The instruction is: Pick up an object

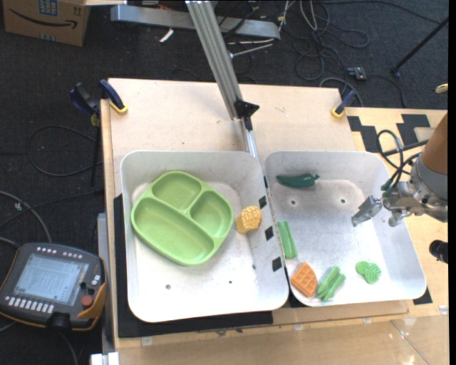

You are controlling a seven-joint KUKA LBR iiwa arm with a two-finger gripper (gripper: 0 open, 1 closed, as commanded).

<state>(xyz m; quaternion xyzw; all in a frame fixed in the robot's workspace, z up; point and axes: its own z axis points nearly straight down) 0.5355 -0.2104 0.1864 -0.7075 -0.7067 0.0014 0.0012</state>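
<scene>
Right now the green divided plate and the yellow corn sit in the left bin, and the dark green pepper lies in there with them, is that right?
Not quite. The pepper lies in the right bin, near its far edge, as the camera view shows. The plate and the corn do sit in the left bin.

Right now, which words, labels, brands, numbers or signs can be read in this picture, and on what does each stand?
Cardboard box: a blue printed label and a dark arrow mark, both too small to read.
Teach pendant: screen and button legends, too blurred to read.
White bins, green divided plate, toy foods: no text seen.
</scene>
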